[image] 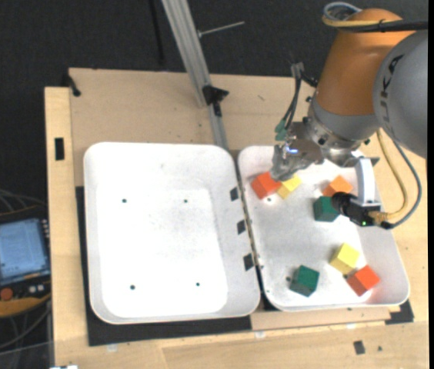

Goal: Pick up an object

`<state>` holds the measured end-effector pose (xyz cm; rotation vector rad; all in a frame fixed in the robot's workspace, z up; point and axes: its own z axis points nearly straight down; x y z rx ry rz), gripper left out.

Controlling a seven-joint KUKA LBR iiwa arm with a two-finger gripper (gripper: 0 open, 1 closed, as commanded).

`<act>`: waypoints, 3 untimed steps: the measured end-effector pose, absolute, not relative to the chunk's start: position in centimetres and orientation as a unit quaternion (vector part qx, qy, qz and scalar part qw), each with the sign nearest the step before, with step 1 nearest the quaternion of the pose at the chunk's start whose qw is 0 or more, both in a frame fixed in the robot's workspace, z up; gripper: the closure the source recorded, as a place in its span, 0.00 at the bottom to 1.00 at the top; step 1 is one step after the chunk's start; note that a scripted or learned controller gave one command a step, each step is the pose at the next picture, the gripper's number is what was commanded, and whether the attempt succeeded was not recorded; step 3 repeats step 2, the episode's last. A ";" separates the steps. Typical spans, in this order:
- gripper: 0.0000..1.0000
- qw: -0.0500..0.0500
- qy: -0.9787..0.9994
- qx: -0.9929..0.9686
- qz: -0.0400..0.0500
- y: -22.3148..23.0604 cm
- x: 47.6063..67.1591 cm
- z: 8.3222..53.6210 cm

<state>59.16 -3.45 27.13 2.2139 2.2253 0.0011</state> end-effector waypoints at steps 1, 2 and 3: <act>1.00 0.000 0.709 0.705 0.000 2.0 58.9 25.4; 1.00 0.000 0.710 0.704 0.001 8.0 59.1 25.6; 1.00 0.000 0.710 0.704 0.001 8.0 59.1 25.6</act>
